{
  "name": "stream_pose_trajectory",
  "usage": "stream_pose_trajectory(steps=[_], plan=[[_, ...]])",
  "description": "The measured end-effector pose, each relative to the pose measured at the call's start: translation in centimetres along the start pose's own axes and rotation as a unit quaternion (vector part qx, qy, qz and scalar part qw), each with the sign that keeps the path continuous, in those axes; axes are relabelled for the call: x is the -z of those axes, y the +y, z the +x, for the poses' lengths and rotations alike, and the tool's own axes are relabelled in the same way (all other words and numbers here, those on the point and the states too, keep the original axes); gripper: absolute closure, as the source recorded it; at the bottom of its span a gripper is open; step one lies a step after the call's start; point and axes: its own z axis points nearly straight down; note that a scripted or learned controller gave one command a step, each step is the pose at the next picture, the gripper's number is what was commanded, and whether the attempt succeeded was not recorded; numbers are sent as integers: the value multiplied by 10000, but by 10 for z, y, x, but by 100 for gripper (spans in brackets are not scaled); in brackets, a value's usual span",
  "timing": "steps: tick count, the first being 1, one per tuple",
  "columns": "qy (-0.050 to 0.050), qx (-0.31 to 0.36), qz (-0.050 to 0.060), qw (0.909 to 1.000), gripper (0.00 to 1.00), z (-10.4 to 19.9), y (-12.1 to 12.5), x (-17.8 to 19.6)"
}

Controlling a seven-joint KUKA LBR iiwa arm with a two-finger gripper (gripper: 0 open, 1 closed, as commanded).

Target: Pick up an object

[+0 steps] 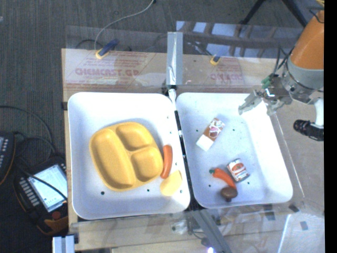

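The arm (308, 51) is cut off at the upper right. Its jaws (261, 101) hang spread, holding nothing, above the right bin's (274, 194) top corner.

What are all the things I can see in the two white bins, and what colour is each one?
Bins: 2, white, side by side on the bench.
Divided plate: 1, yellow, middle of the left bin.
Sausage: 1, orange-red, left bin, by the plate's right edge.
Yellow piece: 1, pale yellow, left bin, below the sausage.
Carton: 1, white and red, right bin, upper middle.
Small can: 1, red and white, right bin, lower part.
Carrot: 1, orange, beside the can.
Brown lump: 1, brown, below the carrot.
Arm: 1, grey and orange, upper right.
Tool: 1, grey, over the right bin's upper right corner.
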Motion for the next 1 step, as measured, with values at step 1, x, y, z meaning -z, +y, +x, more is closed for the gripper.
stream_pose_trajectory(steps=[1], plan=[[3,-5,6,10000,0,53,-90,-64]])
